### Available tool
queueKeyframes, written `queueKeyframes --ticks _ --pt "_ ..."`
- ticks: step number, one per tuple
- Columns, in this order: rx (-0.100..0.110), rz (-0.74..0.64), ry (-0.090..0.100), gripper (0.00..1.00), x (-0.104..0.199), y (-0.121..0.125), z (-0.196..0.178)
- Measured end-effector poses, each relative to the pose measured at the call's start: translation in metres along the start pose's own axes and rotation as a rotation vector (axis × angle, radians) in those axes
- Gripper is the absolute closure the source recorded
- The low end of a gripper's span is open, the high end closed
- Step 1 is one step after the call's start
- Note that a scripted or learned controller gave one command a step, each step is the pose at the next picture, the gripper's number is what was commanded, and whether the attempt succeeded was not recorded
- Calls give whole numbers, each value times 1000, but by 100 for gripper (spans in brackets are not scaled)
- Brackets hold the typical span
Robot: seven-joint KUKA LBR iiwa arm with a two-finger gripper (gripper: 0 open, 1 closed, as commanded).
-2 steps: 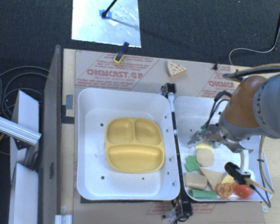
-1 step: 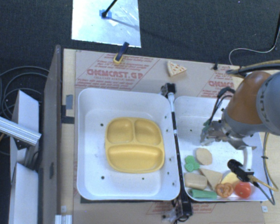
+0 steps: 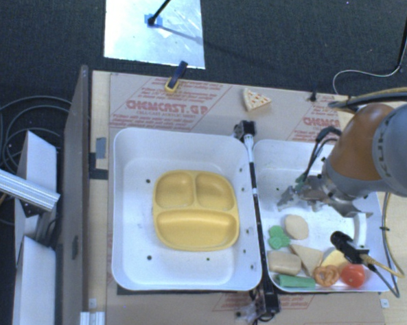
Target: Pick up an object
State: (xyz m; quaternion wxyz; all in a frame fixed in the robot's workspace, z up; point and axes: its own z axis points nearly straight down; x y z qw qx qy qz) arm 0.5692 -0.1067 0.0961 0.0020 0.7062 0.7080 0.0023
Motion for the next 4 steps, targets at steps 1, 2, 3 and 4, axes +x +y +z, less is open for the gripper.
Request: queueKeyframes --ticks 1,2,3,4 --pt "10 10 -1 0 -59 -82 12" --pt "3 3 -2 0 -78 -83 11" --pt "4 1 0 0 -84 -82 11" --pt "3 2 -1 0 -100 -82 11"
